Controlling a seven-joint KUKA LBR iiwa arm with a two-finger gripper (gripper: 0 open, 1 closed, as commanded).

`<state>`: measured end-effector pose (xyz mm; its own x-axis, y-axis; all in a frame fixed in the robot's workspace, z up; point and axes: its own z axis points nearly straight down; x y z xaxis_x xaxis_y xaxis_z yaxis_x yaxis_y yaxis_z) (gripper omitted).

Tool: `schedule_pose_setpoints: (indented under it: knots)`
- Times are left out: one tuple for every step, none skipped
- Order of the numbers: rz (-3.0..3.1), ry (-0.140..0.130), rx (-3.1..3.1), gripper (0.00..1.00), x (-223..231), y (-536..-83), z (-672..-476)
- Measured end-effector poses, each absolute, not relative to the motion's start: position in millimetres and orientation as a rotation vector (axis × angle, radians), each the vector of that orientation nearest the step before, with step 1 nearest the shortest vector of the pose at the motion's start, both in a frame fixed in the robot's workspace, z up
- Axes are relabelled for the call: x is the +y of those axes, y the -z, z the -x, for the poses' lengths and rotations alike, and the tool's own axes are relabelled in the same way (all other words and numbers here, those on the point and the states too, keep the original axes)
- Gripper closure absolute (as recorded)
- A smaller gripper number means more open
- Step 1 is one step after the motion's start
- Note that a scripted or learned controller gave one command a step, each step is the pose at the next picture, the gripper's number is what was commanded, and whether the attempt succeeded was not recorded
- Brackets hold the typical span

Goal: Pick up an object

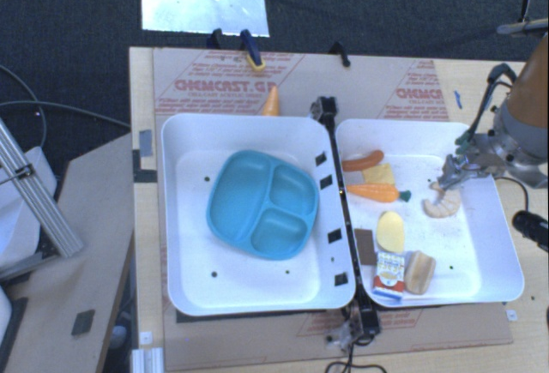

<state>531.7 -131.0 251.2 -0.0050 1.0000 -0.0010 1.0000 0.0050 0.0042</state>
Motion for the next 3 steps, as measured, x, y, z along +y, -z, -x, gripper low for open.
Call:
schedule_pose_setpoints:
  knots:
    - [-2.209, -0.006, 2.227, 1.00, -130.9, -261.7, -532.5]
    - [-2.203, -0.009, 2.230, 1.00, -130.6, -272.4, -533.5]
    - [-2.197, -0.011, 2.234, 1.00, -130.4, -282.8, -534.3]
